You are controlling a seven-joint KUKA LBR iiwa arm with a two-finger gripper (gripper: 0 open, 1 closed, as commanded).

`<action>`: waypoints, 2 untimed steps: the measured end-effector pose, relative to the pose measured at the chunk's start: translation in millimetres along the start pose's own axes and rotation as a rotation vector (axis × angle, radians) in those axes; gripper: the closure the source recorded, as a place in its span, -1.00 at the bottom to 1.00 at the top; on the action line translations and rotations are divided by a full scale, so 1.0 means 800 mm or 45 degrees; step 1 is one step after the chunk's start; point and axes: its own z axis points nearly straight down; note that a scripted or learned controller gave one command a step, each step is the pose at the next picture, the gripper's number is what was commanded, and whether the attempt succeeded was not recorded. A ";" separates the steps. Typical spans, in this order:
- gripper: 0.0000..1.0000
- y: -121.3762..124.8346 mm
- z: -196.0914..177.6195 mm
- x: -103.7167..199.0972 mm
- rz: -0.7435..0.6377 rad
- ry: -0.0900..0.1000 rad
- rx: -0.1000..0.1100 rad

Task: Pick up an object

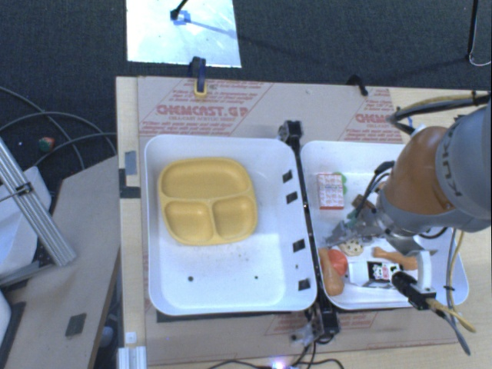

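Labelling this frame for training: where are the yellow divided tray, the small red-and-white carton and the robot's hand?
Yellow divided tray [207,201], camera view, centre ridge.
Red-and-white carton [330,191], camera view, top face.
Hand [347,235], camera view, between its fingertips.

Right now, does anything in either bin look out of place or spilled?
Nothing spilled. The yellow tray sits slightly askew in the left bin. In the right bin, small items crowd near the tool.
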 end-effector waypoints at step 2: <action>1.00 -0.035 -0.138 0.107 -0.001 0.000 -0.006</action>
